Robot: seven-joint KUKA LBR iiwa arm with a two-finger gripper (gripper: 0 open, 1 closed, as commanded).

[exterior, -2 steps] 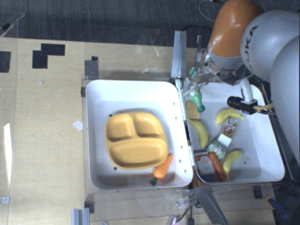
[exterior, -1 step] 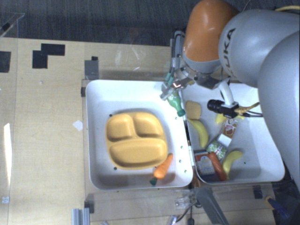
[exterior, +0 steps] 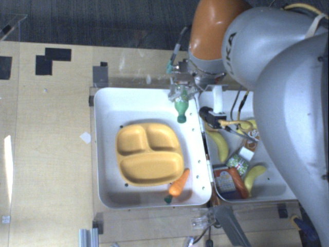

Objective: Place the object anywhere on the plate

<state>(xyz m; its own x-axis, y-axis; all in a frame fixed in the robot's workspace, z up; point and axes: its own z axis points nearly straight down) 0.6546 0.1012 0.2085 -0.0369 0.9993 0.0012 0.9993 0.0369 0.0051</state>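
Gripper (exterior: 181, 92) closed on a small green bottle (exterior: 181, 110), which hangs upright over the left bin (exterior: 103, 153), beyond the yellow plate (exterior: 149, 153). Carrot (exterior: 178, 183) lies against the plate's near-right corner.

You're in a robotics lab: big grey industrial arm (exterior: 277, 55), pale wooden counter (exterior: 46, 153) with black marker squares (exterior: 51, 59), two shallow white plastic bins (exterior: 100, 153) clamped down.
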